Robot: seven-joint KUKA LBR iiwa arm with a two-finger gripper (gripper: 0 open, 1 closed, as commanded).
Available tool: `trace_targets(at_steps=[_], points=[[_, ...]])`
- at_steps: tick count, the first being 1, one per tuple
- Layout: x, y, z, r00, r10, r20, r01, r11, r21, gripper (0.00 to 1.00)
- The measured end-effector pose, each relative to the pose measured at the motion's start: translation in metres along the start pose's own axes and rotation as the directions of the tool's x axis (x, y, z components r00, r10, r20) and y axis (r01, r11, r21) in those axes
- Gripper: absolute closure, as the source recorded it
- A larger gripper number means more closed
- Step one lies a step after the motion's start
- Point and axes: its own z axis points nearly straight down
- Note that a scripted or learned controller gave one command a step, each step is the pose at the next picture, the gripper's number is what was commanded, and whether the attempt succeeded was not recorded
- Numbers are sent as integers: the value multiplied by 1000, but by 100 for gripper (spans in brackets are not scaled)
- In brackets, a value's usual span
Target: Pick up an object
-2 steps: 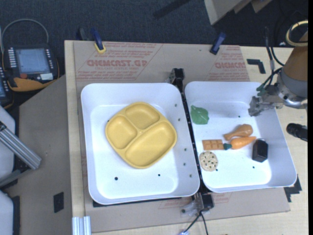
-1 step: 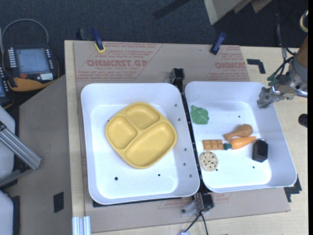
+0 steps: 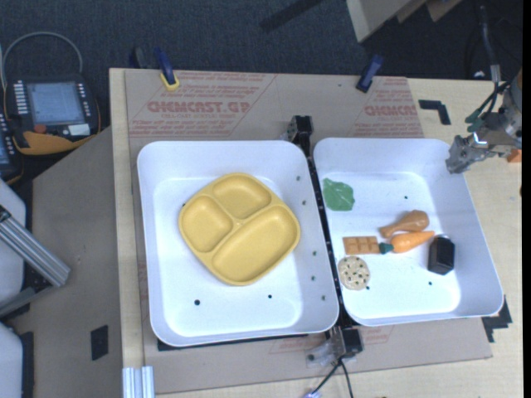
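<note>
The toy carrot (image 3: 410,241) lies in the right bin (image 3: 473,222), touching the drumstick (image 3: 406,221), with a black block (image 3: 440,254) near. The gripper (image 3: 461,157) hangs over the bin's far right rim; I cannot tell its state. It might grab two toys or bump the rim.

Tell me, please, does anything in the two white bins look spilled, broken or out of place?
Nothing stands out. The yellow divided plastic plate lies flat in the left white bin. The green leaf, orange carrot and round cookie lie apart in the right white bin.
</note>
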Motion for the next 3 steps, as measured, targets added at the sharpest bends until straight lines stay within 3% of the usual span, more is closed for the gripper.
trace_targets(at_steps=[3], points=[[161, 9, -17, 1000, -5, -5, 5, 1000, 6, 100]])
